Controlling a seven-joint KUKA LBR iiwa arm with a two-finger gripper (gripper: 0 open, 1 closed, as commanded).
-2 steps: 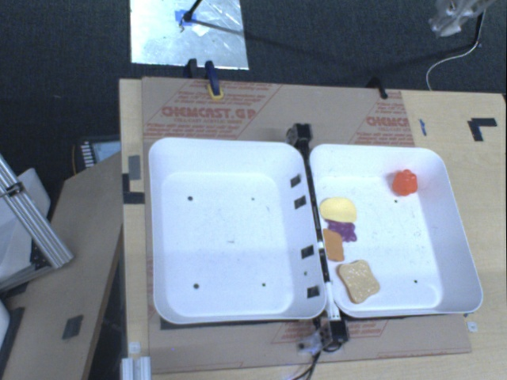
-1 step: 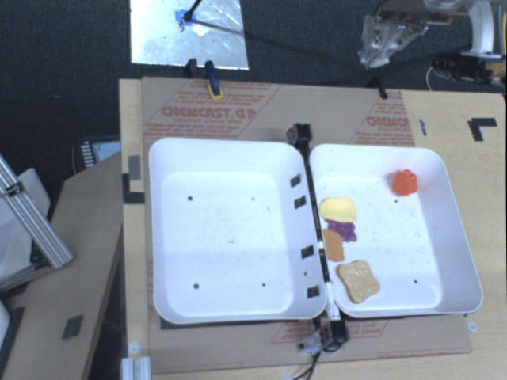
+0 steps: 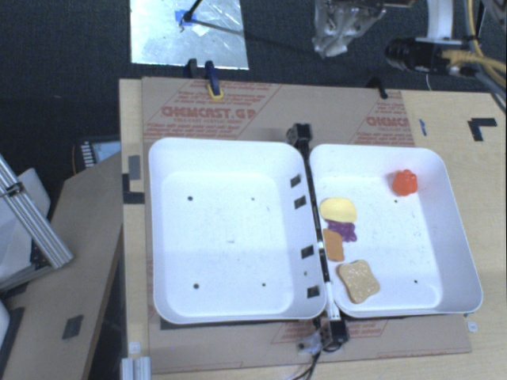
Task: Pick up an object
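Hovering high beyond the bench's far edge, the gripper (image 3: 339, 34) holds nothing I can make out, its spread impossible to judge, while toy food lies untouched in the right bin (image 3: 455, 236); descending over the red piece (image 3: 405, 182) looks next.

Robotics lab or test cell, not a home. Surface (image 3: 444, 117) is plain board topped with a sheet printed "CHEMCAST GP" (image 3: 207, 111), two white bins (image 3: 166, 212) clipped side by side on it, bare cables (image 3: 317, 355) trailing off the front edge. Aluminium framing (image 3: 32, 220) at left, dark carpet (image 3: 63, 38) with a metal plate (image 3: 190, 18) lying on it, and the arm's tool (image 3: 337, 26) with yellow wiring (image 3: 475, 50) hanging at top right.
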